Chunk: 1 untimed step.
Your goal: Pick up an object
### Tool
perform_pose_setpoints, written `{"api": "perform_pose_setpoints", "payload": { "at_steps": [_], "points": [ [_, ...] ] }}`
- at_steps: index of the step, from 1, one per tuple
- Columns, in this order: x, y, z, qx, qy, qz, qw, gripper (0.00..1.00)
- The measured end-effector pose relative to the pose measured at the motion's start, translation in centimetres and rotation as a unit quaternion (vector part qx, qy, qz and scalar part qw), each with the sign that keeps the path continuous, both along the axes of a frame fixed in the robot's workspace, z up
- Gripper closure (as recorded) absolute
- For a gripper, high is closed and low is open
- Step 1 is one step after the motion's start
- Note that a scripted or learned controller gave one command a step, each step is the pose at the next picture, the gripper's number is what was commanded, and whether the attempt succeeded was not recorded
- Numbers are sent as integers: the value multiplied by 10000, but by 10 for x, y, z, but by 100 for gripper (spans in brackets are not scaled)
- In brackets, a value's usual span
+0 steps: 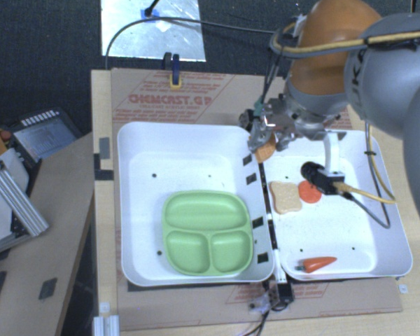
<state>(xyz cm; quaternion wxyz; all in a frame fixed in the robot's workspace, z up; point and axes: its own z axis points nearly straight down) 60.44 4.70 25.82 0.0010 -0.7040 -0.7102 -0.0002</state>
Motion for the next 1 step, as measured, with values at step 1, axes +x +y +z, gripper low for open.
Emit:
{"api": "perform_pose_setpoints", "payload": {
  "at_steps": [1],
  "points": [
    [-35,48,-2,3,4,3,10000,100]
  ]
}}
